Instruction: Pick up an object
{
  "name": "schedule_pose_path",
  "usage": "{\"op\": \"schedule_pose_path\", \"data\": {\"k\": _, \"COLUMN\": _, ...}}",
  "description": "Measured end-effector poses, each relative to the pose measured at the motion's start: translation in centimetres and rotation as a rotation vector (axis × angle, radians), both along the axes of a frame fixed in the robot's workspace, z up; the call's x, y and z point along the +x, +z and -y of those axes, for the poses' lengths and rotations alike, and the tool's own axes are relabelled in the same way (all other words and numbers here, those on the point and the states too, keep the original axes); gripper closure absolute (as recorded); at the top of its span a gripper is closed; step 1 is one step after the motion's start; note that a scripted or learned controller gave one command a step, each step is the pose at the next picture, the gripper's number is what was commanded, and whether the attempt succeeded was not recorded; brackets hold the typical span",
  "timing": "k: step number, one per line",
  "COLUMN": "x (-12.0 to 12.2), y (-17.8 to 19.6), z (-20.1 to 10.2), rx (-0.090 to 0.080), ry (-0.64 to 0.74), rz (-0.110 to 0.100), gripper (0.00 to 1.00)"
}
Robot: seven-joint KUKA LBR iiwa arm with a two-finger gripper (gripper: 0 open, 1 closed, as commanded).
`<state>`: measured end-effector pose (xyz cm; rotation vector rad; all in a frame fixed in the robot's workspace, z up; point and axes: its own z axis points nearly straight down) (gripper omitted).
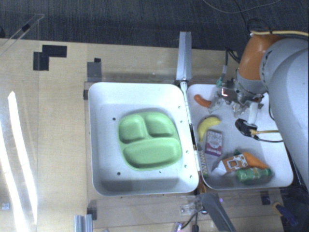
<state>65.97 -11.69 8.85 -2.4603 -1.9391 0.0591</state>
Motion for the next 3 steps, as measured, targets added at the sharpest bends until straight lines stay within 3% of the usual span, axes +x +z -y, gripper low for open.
{"op": "schedule_pose_path", "data": {"k": 1, "x": 0.2, "y": -0.1, "z": -0.7, "rx": 0.006, "ry": 0.007, "rz": 0.005, "gripper": 0.0}}
{"op": "schedule_pose_path", "data": {"k": 2, "x": 0.6, "y": 1.2, "z": -1.6, "rx": 0.019, "ry": 0.014, "rz": 0.017, "gripper": 1.0}}
{"op": "schedule_pose_path", "data": {"k": 3, "x": 0.3, "y": 1.1, "z": -1.0, "rx": 0.013, "ry": 0.009, "rz": 0.011, "gripper": 0.0}}
